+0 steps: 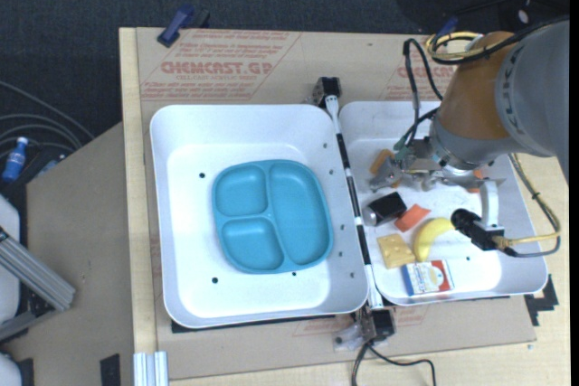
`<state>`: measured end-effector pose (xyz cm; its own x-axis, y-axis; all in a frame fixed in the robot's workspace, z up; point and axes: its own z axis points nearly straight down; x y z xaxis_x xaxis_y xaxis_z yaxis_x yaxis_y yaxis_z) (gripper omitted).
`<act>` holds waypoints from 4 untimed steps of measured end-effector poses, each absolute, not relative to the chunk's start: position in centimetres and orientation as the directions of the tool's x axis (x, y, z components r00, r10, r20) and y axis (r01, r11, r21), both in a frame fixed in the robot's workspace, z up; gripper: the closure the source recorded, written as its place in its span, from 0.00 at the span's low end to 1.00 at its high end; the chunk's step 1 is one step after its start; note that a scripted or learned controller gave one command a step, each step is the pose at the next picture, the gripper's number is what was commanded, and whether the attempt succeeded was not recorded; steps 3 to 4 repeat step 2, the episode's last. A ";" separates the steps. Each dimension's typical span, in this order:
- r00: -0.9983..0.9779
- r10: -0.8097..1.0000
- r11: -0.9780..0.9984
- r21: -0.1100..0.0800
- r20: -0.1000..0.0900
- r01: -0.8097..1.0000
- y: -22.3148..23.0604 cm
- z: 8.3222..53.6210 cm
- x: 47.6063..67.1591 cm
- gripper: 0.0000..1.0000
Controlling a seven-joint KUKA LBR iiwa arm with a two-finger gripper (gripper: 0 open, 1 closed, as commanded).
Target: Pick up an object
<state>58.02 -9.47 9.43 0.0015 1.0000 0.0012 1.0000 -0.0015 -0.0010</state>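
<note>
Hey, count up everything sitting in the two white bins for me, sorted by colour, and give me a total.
Blue: 1, the divided plate in the left bin
Black: 1, the small block in the right bin
Orange-red: 1, the wedge piece
Yellow: 2, the banana and the flat cracker-like square
White, red and blue: 1, the small carton
Total: 6

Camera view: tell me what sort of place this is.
Probably a robotics lab test bench: two white bins on a board, a grey arm reaching into the right one, loose cables over dark carpet.
</note>
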 end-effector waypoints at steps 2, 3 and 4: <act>0.002 1.000 -0.002 0.000 0.001 1.000 -9.5 10.4 58.0 0.00; 0.002 1.000 -0.002 0.000 0.001 1.000 -9.5 10.4 58.0 0.00; 0.002 1.000 -0.002 0.000 0.001 1.000 -9.5 10.4 58.0 0.00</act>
